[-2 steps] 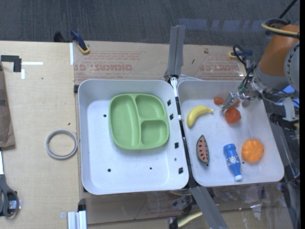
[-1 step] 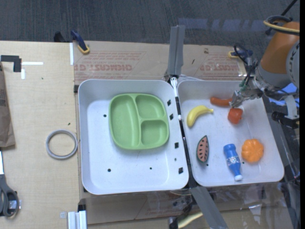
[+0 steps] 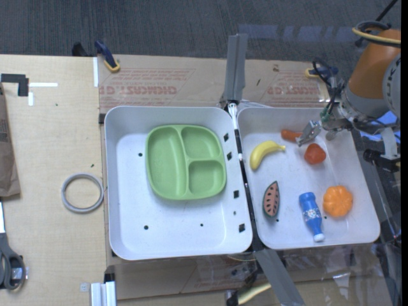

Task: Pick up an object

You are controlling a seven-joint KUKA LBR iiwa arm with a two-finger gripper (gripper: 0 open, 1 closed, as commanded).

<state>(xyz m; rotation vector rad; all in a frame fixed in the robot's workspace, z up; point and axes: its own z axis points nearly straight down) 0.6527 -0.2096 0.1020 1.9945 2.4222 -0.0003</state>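
The arm is at the approach step: the gripper [image 3: 310, 132] hangs low over the far part of the right bin [image 3: 363, 231], and I judge that nothing is lifted yet. Its two thin fingers look a little apart, with no object between them, so it holds nothing.

I take the red tomato-like object [image 3: 315, 153] as the landmark. The gripper tips are just beyond it, toward the far wall of the bin and a little to the left. The small orange carrot-like piece [image 3: 291, 134] lies to the left of the tomato and farther back, just beside the tips; it seems the most probable target, but I cannot tell if the tips touch it. The banana [image 3: 266, 152] is further left of the tomato. Nearer to the camera than the tomato lie the orange pumpkin-like object [image 3: 338, 201], the blue bottle [image 3: 311, 216] and the watermelon slice [image 3: 271, 199]. The green divided plate [image 3: 186, 162] sits in the left bin [image 3: 127, 234], well apart.

The next move calls for centring the fingers around one object, descending, closing, then lifting; the carrot piece is small and could slip away
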